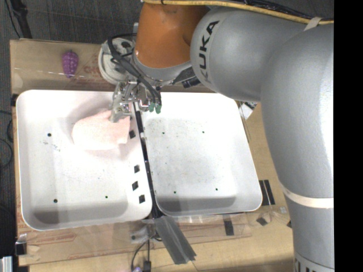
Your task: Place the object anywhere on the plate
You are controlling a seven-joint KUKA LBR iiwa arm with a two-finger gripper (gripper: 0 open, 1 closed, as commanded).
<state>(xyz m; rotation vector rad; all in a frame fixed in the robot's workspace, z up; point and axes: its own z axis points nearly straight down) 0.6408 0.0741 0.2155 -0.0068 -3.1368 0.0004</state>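
A pale pink plate lies flat in the left bin, in its upper right part. My gripper hangs over the plate's right rim, close to the wall between the two bins. The grey arm and its orange band reach in from the upper right and cover the gripper's upper part. Nothing is visible on the plate's pink surface. A small purple object lies on the brown bench beyond the left bin's back edge, well apart from the gripper.
The right bin sits beside the left one, its white floor speckled with dark marks. Black tape squares mark the shared wall. The big grey arm link fills the right side.
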